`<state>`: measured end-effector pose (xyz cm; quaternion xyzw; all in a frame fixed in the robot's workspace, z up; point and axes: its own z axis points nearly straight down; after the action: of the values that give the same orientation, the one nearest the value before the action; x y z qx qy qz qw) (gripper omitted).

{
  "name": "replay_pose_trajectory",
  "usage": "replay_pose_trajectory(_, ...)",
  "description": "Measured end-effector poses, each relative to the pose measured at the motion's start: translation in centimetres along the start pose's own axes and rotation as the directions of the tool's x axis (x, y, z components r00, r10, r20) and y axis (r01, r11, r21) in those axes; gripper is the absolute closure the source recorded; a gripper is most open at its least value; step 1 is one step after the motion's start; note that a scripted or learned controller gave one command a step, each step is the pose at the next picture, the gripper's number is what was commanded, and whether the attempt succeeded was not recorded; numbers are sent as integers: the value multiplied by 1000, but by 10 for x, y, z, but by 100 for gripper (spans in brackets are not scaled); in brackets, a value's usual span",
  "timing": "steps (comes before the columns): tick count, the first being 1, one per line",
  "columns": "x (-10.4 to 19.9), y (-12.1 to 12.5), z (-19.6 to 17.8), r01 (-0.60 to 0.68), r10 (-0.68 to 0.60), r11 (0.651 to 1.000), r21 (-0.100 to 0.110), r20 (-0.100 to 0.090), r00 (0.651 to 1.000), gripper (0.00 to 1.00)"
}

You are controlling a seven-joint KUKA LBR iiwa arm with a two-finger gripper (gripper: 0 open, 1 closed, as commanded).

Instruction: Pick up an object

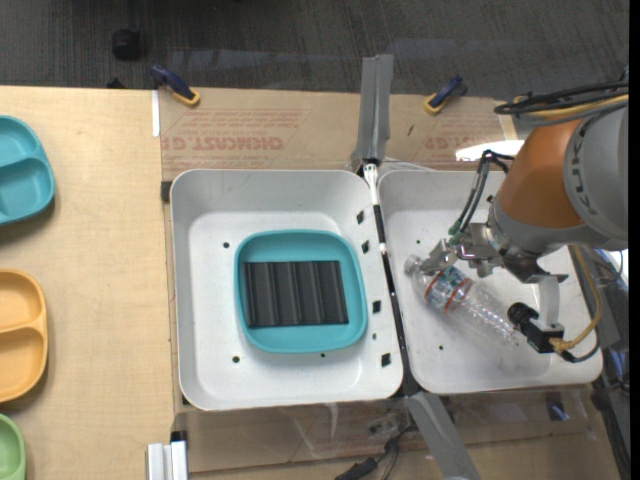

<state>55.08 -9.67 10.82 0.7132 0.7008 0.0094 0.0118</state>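
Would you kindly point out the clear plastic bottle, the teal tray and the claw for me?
clear plastic bottle point(470, 306): camera view, on its transparent body, lying in the right bin.
teal tray point(298, 340): camera view, on its front rim, in the left bin.
claw point(440, 263): camera view, at its tip, over the bottle's capped end.

Clear plastic bottle point(466, 302) on its side in right bin point(440, 368).

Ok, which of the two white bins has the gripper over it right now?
The right-hand bin, the one with the clear plastic bottle lying in it. The gripper sits at the bottle's cap end. The left bin holds a teal tray.
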Motion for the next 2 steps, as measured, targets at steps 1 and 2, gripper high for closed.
replay_pose_trajectory(1, 0, -4, -1, 87, -87, 996, -13, 2, 996, 0)
replay_pose_trajectory(2, -2, -23, -1, 158, -158, 987, -14, 3, 987, 0)
